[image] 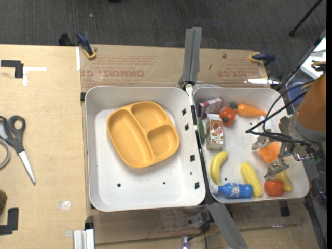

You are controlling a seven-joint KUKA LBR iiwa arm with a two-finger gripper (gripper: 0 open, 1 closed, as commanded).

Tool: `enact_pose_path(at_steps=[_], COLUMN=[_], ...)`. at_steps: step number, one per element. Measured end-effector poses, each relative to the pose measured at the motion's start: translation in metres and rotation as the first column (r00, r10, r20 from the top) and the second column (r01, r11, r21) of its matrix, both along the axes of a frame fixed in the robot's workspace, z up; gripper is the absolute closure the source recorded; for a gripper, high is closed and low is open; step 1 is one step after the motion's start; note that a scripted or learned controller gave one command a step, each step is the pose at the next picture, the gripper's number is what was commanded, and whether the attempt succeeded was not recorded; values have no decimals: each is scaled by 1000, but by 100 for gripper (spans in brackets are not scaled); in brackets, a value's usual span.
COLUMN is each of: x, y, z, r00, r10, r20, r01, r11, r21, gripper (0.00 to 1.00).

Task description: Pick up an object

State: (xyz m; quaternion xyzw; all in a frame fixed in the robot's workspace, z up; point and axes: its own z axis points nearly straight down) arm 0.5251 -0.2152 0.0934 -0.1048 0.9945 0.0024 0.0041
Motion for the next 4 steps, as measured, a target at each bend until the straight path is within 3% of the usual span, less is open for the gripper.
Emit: enact_pose_path(at_steps=[1, 3, 4], x=[-29, -27, -27], y=[-3, -3, 1], z=[7, 6, 7], r00=[993, 983, 946], r10=[117, 180, 322], r20=[30, 26, 26], r01=[-116, -180, -322], r11=[993, 984, 947], r21=[-15, -18, -24], gripper=[0, 0, 0])
